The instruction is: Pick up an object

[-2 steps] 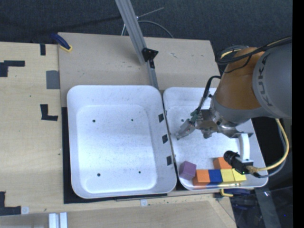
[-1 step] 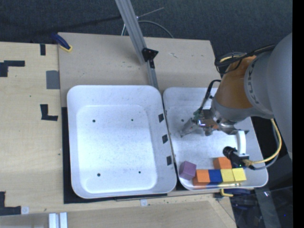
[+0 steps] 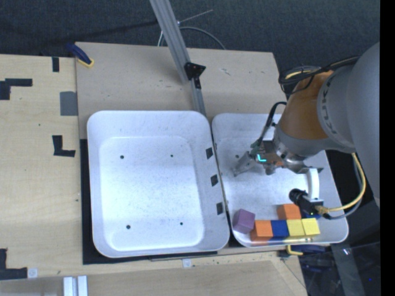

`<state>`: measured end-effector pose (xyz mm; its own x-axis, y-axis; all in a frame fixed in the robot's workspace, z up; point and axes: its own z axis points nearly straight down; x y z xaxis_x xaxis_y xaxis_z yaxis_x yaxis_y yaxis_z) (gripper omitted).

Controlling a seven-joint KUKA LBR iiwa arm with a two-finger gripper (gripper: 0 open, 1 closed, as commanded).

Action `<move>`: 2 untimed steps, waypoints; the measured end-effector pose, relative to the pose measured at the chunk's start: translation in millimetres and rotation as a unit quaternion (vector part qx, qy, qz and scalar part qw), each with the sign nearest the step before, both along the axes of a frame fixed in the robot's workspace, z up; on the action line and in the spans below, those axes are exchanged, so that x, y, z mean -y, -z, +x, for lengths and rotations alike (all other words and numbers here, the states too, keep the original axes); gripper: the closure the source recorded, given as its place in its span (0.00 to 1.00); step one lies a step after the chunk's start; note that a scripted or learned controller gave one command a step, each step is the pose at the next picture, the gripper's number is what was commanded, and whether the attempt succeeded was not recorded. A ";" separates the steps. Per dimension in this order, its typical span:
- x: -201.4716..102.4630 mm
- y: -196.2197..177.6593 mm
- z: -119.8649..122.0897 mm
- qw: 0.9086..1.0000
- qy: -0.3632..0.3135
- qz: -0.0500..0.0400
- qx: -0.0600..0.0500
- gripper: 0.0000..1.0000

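Several small blocks lie along the near edge of the right bin (image 3: 237, 123): a purple cube (image 3: 244, 219), an orange block (image 3: 264, 229), a blue block (image 3: 279, 228), two yellow blocks (image 3: 303, 227) and a second orange block (image 3: 287, 212) behind them. My gripper (image 3: 242, 164) hangs over the middle of the right bin, pointing left, well behind the blocks. Its fingers stand apart with bare bin floor between them. The grey arm with its orange band (image 3: 302, 113) reaches in from the right.
The left bin (image 3: 99, 125) lies beside the right one, separated by a raised rim with black clips. A slanted metal pole (image 3: 176, 36) crosses the back of the bench. A black and white cable fitting (image 3: 307, 193) hangs near the blocks.
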<state>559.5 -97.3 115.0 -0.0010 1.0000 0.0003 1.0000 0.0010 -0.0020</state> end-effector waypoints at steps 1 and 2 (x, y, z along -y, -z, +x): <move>4.5 24.8 5.9 1.000 0.000 -0.001 -0.001 0.00; -53.1 -111.7 44.0 1.000 -0.002 0.000 0.005 0.00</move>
<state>603.5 -44.2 226.6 -0.0054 1.0000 0.0005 1.0000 0.0053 0.0079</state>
